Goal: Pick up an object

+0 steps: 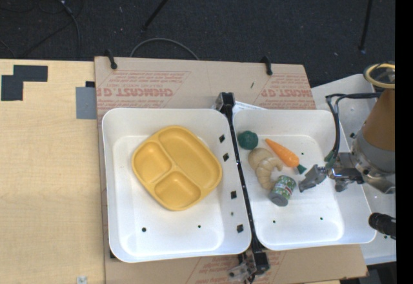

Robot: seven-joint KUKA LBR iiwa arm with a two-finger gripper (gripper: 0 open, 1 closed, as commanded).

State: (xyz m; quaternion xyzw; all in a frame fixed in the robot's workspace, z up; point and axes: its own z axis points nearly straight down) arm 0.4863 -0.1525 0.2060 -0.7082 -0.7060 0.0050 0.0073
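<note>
Cardboard sheet (193, 86) under both bins carries red print along its far edge. Print appears upside down from this camera.

- Far edge, behind the left bin: large red lettering (134, 91), inverted, roughly "GIMCOZT G.P"; the letters are blurred and the reading is uncertain. A finer red line above it is too small to read.
- Far edge, behind the right bin: partial red lettering (276, 92), inverted, ending in "G.P"; rest hidden by the bin rim.
- Near edge: faint red print (216, 270), illegible.

Small can (282, 190) in the right bin has a label with green on it; its text cannot be made out.
</note>
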